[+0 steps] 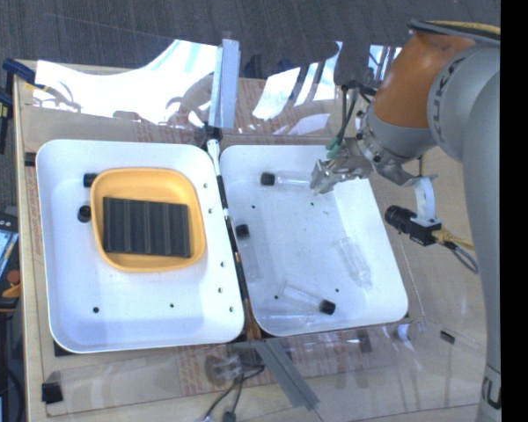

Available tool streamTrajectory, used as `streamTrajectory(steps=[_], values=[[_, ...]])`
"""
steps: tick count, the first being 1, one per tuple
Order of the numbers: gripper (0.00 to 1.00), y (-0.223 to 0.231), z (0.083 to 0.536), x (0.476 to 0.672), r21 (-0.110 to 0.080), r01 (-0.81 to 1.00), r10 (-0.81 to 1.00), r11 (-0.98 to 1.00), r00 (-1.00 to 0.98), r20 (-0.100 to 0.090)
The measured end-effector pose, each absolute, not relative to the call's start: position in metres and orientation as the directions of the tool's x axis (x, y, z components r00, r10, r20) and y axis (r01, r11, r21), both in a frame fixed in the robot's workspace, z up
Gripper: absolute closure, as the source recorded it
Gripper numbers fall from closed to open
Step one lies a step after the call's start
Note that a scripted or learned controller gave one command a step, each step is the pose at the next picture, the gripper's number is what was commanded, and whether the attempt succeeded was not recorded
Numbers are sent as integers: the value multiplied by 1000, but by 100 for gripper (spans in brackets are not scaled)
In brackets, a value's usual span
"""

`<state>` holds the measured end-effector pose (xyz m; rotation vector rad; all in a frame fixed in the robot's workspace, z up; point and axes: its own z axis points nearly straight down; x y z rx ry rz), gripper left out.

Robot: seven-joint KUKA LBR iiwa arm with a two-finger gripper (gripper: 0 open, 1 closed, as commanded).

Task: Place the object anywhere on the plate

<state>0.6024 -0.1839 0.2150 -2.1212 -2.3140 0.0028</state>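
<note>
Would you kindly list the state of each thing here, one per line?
Plate: flat in the left bin, a dark ridged insert on it.
Tubes: clear, black-capped, lying loose in the right bin.
Gripper: low over the right bin's far end.

Clear tubes [352,258] litter the right bin [383,227]; bare white floor rings the yellow plate [150,218] at left

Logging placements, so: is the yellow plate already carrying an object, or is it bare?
Bare of objects: the yellow plate in the left bin shows only its own dark ribbed centre. The clear tubes lie in the right bin.
</note>
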Motion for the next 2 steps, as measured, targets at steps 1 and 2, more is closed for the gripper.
streamTrajectory(steps=[1, 2], values=[[100, -140, 272, 597, -1, 984, 984, 177, -177, 0], [0, -140, 272, 597, -1, 984, 984, 177, -177, 0]])
